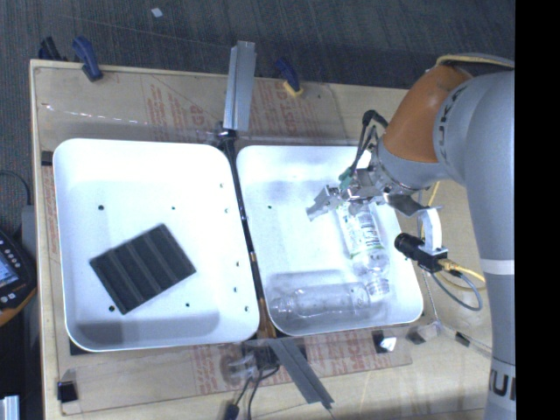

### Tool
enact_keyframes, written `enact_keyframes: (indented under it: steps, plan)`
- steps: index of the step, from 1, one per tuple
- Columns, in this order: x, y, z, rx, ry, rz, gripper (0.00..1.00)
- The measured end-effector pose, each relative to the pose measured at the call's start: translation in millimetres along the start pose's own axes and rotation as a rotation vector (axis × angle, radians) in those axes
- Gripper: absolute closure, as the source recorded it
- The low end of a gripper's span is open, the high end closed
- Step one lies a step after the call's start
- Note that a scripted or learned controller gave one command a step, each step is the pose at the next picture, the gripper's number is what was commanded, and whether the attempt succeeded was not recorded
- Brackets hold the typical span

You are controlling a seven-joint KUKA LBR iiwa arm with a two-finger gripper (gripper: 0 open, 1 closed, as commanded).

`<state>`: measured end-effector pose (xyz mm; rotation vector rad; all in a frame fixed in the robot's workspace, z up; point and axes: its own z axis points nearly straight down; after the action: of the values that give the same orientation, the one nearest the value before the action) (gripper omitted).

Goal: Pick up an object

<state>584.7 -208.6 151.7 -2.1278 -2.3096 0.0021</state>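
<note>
Two clear plastic bottles lie in the right bin (289,169). One bottle (364,245) lies lengthwise along the bin's right side, with a label on its body. The other bottle (319,302) lies across the near wall. My gripper (335,198) is low over the bin, at the far end of the lengthwise bottle, and I cannot see whether it touches it. The grey arm with its orange band (420,121) comes in from the right. A black ridged slab (143,267) rests flat in the left bin (87,169).
A black divider strip (243,226) runs between the two bins. A metal bracket (239,84) stands behind them. Blue clamps (87,57) hold the board's far edge. A cable with a black connector (418,250) hangs at the right bin's right wall.
</note>
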Motion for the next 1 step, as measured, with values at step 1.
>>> enact_keyframes:
  steps: [1]
  plan:
    - [1.4,-9.6,26.3,0.002,0.001,0.031,0.00]
